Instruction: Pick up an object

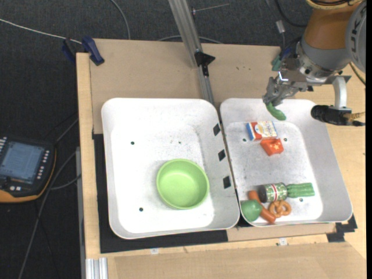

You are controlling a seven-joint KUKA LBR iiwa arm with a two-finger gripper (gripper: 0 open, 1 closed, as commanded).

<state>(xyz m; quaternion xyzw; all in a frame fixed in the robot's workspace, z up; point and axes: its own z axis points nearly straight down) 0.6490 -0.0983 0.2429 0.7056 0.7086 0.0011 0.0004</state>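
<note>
My gripper (pixel 272 101) hangs over the back edge of the right bin (pixel 331 173). A small dark green elongated piece (pixel 276 111) sticks out from between its fingers, so it is shut on that piece, which is lifted above the bin floor. Below it lie a small blue, white and red carton (pixel 260 130) and a red block (pixel 272 147). At the bin's front sit a green bottle (pixel 286 191), a round green piece (pixel 251 210), an orange pretzel shape (pixel 281 208) and an orange stick (pixel 268 216).
The left bin (pixel 125 156) holds a light green bowl (pixel 182 183) near its front middle. A metal pole (pixel 187 22) slants up from between the bins at the back. A teach pendant (pixel 22 166) lies off the bench to the left.
</note>
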